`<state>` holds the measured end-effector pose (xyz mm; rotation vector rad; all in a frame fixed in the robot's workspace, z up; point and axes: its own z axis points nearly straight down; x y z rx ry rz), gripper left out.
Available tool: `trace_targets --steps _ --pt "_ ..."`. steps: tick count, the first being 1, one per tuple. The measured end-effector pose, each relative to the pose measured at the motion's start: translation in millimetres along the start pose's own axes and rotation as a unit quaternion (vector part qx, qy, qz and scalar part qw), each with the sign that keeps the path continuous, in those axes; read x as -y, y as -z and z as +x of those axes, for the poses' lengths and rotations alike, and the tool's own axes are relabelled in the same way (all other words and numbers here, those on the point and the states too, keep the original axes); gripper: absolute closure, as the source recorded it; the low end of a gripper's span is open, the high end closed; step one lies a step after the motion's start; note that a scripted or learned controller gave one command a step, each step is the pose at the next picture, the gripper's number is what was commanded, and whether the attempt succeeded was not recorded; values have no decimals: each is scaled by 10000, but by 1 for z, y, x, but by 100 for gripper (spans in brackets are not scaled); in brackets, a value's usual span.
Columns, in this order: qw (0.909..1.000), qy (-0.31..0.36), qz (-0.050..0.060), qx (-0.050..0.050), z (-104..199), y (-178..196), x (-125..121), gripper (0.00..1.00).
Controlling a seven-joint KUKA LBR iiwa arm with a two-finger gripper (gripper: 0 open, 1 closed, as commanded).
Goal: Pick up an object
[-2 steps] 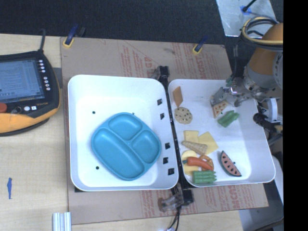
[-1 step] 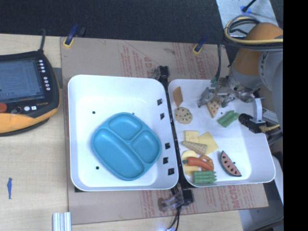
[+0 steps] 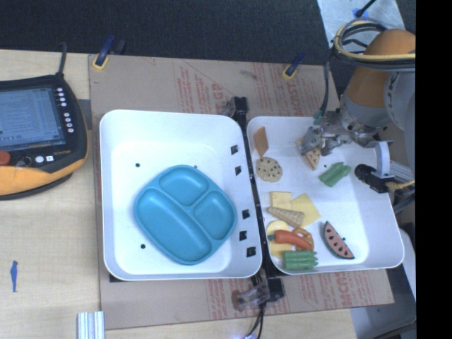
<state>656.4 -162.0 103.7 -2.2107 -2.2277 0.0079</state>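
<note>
My gripper (image 3: 315, 144) hangs over the far part of the right bin (image 3: 381, 210), reaching in from the right. A small tan wedge (image 3: 312, 160) lies right below its tip, and I cannot tell whether they touch. Close by are a green pickle (image 3: 333, 174), a round cookie (image 3: 268, 169) and a brown chip (image 3: 260, 141). Toward the bin's near side lie a yellow cheese slice (image 3: 306, 207), a pale cracker (image 3: 280, 199), an orange carrot (image 3: 292, 239), green beans (image 3: 299, 260) and a watermelon slice (image 3: 337, 241).
The left bin (image 3: 127, 136) holds a blue divided plate (image 3: 185, 214). A tablet controller (image 3: 39, 129) sits on the bench at the far left. The arm's grey and orange body (image 3: 378, 69) stands over the right bin's far right corner.
</note>
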Motion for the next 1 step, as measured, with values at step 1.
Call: trace_targets --steps 1 --pt "10000 7 -38 -13 58 85 49 100"
